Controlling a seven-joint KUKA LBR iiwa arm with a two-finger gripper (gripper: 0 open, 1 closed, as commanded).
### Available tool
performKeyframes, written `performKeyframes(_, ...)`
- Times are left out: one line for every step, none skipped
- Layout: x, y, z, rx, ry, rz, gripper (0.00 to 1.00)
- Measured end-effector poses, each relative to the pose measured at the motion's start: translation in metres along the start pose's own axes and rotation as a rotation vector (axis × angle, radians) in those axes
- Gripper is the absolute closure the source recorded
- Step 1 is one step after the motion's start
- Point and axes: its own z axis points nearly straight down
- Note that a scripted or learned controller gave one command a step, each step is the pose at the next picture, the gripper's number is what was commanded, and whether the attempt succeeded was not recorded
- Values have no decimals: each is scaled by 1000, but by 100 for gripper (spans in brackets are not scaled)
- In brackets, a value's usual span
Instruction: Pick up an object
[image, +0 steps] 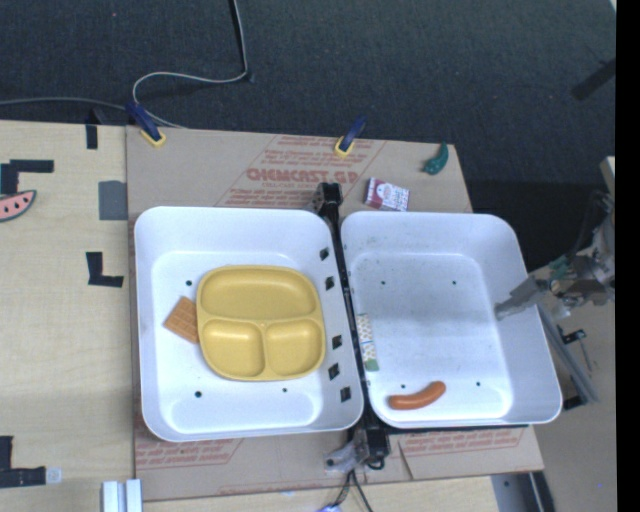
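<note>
Two bins (160, 400): tray (262, 322) fills left; sausage (416, 396) at right bin's 6 o'clock rim. Gripper (503, 308) at 3 o'clock rim, grip unclear.

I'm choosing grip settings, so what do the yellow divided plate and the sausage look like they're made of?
The yellow divided plate looks like moulded plastic with a matte finish: uniform colour, rounded compartment ridges. The sausage in the right bin looks like a smooth, slightly glossy toy, probably plastic or rubber, though the view can't settle which.
</note>
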Motion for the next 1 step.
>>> performKeyframes(16,-8,141,3,2,0,0)
